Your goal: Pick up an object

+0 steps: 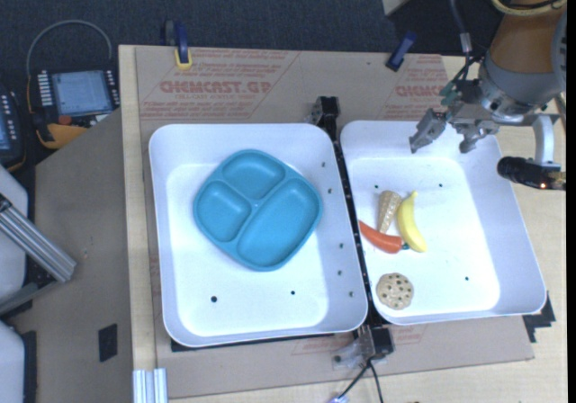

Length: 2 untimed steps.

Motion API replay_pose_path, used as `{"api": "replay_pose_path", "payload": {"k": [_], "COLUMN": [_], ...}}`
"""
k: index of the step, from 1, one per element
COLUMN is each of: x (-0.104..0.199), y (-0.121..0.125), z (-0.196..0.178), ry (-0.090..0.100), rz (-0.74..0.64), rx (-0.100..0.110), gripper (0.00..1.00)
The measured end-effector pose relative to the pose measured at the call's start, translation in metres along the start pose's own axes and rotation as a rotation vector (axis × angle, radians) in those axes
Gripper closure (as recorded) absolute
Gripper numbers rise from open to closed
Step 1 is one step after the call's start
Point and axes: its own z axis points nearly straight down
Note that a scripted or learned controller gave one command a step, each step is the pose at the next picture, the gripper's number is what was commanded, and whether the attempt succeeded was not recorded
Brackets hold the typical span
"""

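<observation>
My gripper (447, 137) hangs over the far edge of the right bin (468, 302), its two grey fingers spread apart with nothing between them. Well below it in that bin lie a yellow banana (411, 223), a tan ice-cream cone (388, 209), a red-orange carrot (381, 237) and a round cookie (394, 290). The banana, cone and carrot touch one another in a small cluster; the cookie lies apart, nearer the front.
The left bin (180, 293) holds a blue divided plate (258, 209). A black clamp (325, 111) sits between the bins at the back. The arm's orange band (531, 32) rises at the upper right. A handheld screen (81, 91) lies off the bench at left.
</observation>
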Motion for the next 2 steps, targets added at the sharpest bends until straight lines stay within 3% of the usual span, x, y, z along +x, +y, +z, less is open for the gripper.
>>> {"api": "replay_pose_path", "payload": {"k": [1,2], "x": [0.0,0.007], "y": [0.003,0.004], "z": [-0.008,0.037], "ry": [-0.002,-0.001], "rz": [-0.003,-0.003], "rx": [-0.014,-0.009], "gripper": [0.0,0.0]}}
